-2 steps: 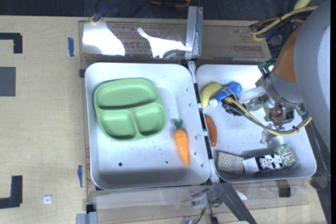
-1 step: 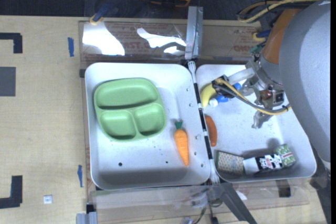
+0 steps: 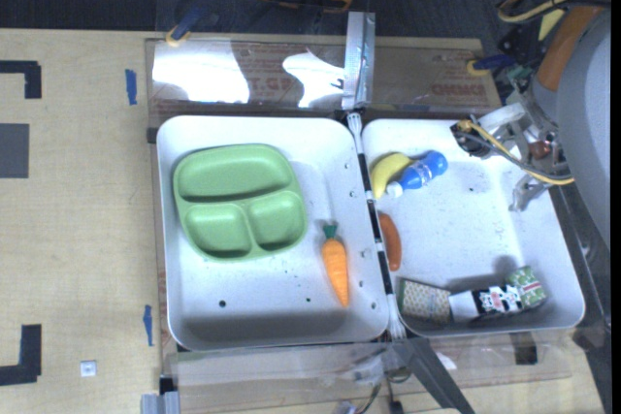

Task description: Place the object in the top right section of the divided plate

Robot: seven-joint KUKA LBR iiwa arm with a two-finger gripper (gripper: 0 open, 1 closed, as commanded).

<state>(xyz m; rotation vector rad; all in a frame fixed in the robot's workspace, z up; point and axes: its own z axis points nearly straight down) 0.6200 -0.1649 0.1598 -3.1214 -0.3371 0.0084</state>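
The gripper hovers at the far right edge of the right bin, above bare white floor and gripping nothing that can be seen; whether it is spread or pressed together cannot be told from this slanted overhead angle. The green divided plate, the task's goal, lies well away to the gripper's left, across the wall between the bins, in the upper part of the left bin. It sits slightly turned, with one long section along the far side and two smaller ones nearer the camera, so which one counts as "top right" is a matter of judgement. All its sections are bare, so the placing is not yet done. The task names no particular object (several are on offer). Nearest the gripper, to its left, a banana and a blue bottle touch each other. A red-orange piece lies against the dividing wall beyond them. A printed carton and a green packet lie below the gripper along the bin's near edge. A toy carrot lies just beside the plate, farthest from the gripper. The gripper's place over open floor suggests it is between moves rather than committed to a grasp. The bins sit on a pale wooden bench.
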